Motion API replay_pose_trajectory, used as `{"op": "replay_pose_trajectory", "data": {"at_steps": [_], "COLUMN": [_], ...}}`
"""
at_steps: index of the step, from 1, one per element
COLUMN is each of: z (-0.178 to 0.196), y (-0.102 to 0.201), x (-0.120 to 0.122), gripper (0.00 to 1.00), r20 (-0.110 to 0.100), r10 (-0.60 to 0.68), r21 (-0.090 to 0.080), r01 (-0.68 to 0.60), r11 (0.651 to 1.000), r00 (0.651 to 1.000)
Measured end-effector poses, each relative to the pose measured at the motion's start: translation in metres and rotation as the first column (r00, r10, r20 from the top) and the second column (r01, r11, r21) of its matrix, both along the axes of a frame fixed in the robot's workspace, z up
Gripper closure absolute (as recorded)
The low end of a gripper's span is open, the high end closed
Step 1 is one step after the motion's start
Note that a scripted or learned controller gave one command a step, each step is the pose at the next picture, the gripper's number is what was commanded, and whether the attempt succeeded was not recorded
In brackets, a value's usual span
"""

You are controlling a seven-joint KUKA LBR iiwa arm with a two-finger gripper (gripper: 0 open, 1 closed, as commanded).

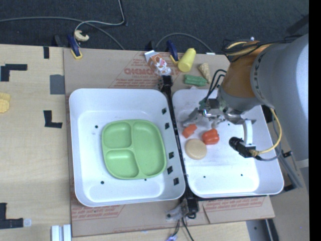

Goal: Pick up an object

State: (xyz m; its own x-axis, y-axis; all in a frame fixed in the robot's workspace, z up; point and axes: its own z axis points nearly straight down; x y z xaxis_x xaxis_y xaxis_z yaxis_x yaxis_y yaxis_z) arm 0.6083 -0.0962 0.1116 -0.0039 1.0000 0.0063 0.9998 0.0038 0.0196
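— Closest to the lens?
— Grey arm [286,84], orange band above its wrist, reaching in over the right bin [261,185].
— And the tool [200,113]?
— Low in that bin's upper left; whether it is wide or narrow, I cannot tell.
— Objects?
— Red piece [211,136], orange piece [189,130] and tan round piece [196,149] clustered just below the tool.
— Left bin [85,174]?
— Green divided plate [134,148]. Yellow item [187,59] lies on the bench [30,149] beyond.
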Motion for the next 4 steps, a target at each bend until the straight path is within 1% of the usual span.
{"op": "replay_pose_trajectory", "data": {"at_steps": [1, 2, 3, 4], "z": [-0.025, -0.026, -0.025, -0.016], "y": [-0.002, -0.001, 0.001, 0.001], "x": [-0.015, 0.0, -0.004, -0.004], "gripper": [0.0, 0.0, 0.0, 1.0], "r20": [-0.015, -0.017, -0.015, -0.016], "r10": [-0.002, -0.003, -0.003, -0.003], "r21": [-0.007, -0.007, -0.009, -0.009], "r01": [0.002, 0.003, 0.003, 0.003], "r11": [1.0, 1.0, 1.0, 1.0], "r00": [1.0, 1.0, 1.0, 1.0]}}
